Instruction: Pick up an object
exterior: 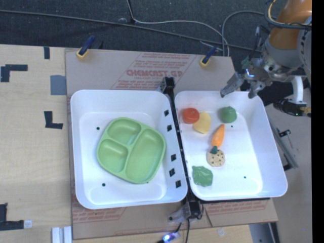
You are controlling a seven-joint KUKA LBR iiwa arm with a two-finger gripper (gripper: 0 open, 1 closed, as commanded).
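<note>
I see a pale wooden tabletop (pixel 30 151) carrying a brown cardboard sheet (pixel 152 70), held by two yellow clamps (pixel 85 47). On the sheet, two white bins sit touching: left bin (pixel 81 151), right bin (pixel 266 151).

On the tabletop (pixel 30 151) we see two bins side by side, their inner walls touching. The left bin (pixel 81 103) holds a divided plate (pixel 131 149) near its middle. In the right bin (pixel 268 156) we find a tomato (pixel 190 115) at the back left, a pale piece (pixel 202 123) touching its right side, and a round vegetable (pixel 228 114) further right. A carrot (pixel 217 135) lies in front of them, a cookie (pixel 215 158) just in front of it, and a leafy piece (pixel 202 176) nearest the front. The tool (pixel 240 87) hangs over the right bin's back rim.
</note>
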